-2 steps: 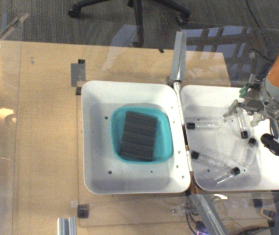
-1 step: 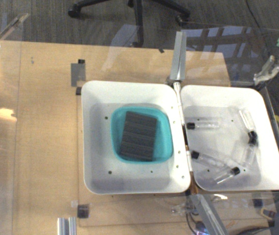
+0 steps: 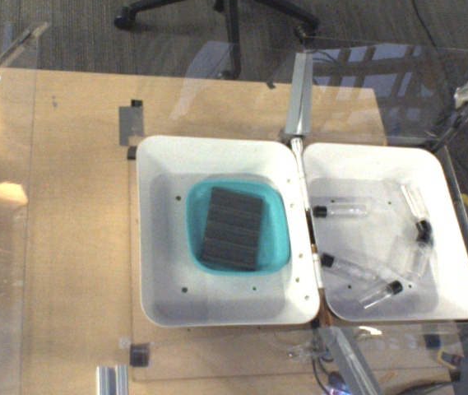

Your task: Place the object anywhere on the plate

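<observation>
1. Task object. The object [image 3: 232,229] is a dark grey rectangular block with four or five raised ribs running across its top face. It looks matte. It lies flat on the plate [image 3: 279,239], slightly rotated against the plate's sides, and its whole outline sits inside the plate's rim.

2. Plate. The plate is teal and square with rounded corners and a raised lip. It rests in the middle of the left bin [image 3: 159,295].

3. Gripper. From this view I cannot tell how far my gripper is open or whether it has hold of anything. Nothing touches or covers the object.

4. Surroundings. The right bin [image 3: 456,295] sits just beside the left bin, with their rims meeting along a narrow seam. It contains several clear tubes with black caps:
- one tube [image 3: 338,210] near the bin's left wall;
- one tube [image 3: 415,212] towards the right wall;
- two tubes [image 3: 350,264] [image 3: 382,291] lying at angles near the front.

5. Obstructions. The seam wall stands between the tubes and the plate. A grey metal bar [image 3: 298,97] runs back from the top of the seam.

6. Materials.
- Both bins are smooth white plastic, shallow, with rounded corners.
- The bench [image 3: 53,245] is pale wood with glare patches.
- Behind the bench is grey carpet and a black chair base [image 3: 225,6].
</observation>
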Controlling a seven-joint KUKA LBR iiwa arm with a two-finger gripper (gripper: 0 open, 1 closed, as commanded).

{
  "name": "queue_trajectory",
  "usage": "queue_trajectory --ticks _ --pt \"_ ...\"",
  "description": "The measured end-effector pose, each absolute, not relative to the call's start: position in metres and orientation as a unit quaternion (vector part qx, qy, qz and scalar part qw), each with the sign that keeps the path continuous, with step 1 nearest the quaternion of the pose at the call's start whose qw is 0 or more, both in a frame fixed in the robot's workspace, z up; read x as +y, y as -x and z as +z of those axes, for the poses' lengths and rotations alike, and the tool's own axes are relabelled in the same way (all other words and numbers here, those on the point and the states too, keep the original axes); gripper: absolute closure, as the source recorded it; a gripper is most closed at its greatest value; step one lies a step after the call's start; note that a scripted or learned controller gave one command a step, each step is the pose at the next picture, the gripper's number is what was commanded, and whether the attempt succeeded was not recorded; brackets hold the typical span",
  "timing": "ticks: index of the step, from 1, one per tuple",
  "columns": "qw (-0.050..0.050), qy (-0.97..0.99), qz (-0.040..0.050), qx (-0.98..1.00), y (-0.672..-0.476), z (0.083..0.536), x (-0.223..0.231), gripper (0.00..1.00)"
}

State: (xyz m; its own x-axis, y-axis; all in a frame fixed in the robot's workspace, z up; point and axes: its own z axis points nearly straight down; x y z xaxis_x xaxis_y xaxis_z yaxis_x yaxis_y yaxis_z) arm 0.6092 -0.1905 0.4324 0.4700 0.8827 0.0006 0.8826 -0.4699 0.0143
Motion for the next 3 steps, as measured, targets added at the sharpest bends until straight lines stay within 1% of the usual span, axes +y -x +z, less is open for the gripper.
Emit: queue_trajectory --ticks 1,2,3 --pt "0.005 -0.894 0.0036 0.448 -0.594 0.436 -0.197 0.00" --pt "0.005 -0.914 0.0039 0.406 -0.520 0.437 -0.198 0.00" --pt "0.005 -0.937 0.0037 0.351 -0.489 0.436 -0.199 0.00"
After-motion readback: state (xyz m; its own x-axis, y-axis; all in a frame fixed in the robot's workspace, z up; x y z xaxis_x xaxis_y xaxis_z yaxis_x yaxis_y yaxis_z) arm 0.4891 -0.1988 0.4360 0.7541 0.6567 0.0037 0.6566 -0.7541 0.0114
